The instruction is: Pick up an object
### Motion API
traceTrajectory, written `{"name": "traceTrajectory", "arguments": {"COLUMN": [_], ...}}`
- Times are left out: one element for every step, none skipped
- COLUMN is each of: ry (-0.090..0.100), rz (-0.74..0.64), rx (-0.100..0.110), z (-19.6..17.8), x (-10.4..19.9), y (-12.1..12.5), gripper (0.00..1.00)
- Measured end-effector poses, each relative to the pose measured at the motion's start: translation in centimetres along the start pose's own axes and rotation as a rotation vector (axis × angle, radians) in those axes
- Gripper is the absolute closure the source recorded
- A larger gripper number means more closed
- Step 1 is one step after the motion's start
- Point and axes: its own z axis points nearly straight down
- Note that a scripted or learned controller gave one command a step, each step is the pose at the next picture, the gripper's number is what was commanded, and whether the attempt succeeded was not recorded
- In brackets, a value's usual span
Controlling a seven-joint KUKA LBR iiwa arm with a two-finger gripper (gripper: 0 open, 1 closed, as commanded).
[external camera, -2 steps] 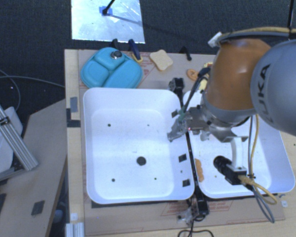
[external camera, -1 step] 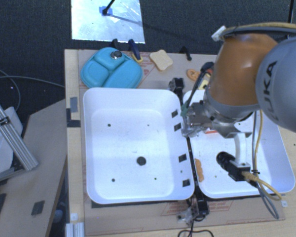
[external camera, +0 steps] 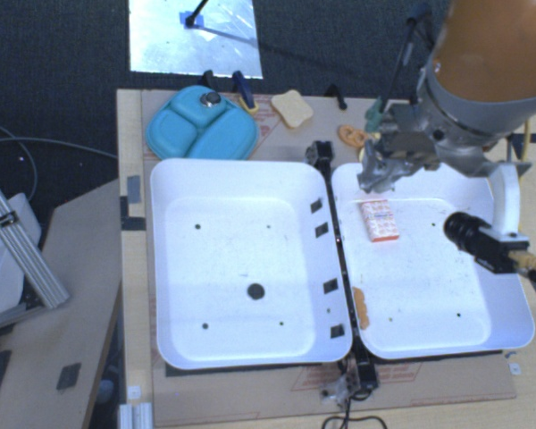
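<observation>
A small white and red box lies flat in the back left part of the right bin. My gripper hangs just behind and above the box, near the bin's back left corner, with nothing visibly in it. An orange-brown piece rests against the right bin's left wall. A small dark round object sits on the floor of the left bin. The arm's grey and orange body covers the upper right of the view.
Behind the bins, a blue sectioned dish, a toast-shaped piece and a small orange item lie on the bench. A black cylinder on a white bracket juts over the right bin's right side. A black divider strip runs between the bins.
</observation>
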Motion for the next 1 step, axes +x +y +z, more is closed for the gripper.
{"name": "traceTrajectory", "arguments": {"ry": [-0.009], "rz": [0.007], "rx": [0.034], "z": [18.07], "x": [1.52], "y": [5.91], "gripper": [1.0]}}
